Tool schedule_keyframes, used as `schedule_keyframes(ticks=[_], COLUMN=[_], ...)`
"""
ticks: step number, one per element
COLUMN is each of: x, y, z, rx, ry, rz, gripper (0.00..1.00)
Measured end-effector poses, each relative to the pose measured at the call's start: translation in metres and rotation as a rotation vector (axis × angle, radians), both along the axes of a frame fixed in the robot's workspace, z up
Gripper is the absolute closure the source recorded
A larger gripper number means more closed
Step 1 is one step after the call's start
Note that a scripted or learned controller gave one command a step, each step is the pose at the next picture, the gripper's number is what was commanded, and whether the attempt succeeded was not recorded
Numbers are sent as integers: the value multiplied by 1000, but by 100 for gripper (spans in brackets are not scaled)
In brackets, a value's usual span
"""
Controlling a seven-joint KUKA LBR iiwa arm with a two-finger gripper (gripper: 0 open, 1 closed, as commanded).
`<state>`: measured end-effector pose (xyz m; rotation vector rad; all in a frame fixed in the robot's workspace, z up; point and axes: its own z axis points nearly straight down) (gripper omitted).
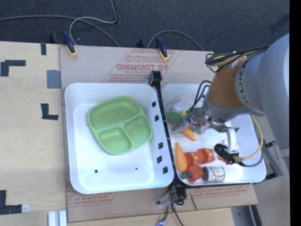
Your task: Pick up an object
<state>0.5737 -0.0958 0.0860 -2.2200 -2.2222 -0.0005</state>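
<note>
My gripper (192,121) is down in the right bin (251,171), far-left part, by a small green item (174,116) and an orange piece (189,134). Can't tell jaw state, wrist blocks it. Carrot (180,157), red-orange toy (200,156), small can (214,173) along near edge. Green divided plate (120,124) in left bin (75,126).

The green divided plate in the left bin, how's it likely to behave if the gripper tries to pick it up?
The green plate looks like rigid moulded plastic, so probably stiff and light. It lies flat on the left bin floor, so its low rim may be hard to pinch. Its smooth surface could slip, and a push would likely slide it.
</note>
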Motion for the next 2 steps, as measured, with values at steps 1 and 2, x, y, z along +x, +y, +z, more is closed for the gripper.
schedule_keyframes(ticks=[1, 2], x=[1, -6], y=[-1, 67], z=[10, 99], rx=[-3, 0], ry=[-4, 0], rz=[0, 2], gripper=[100, 100])
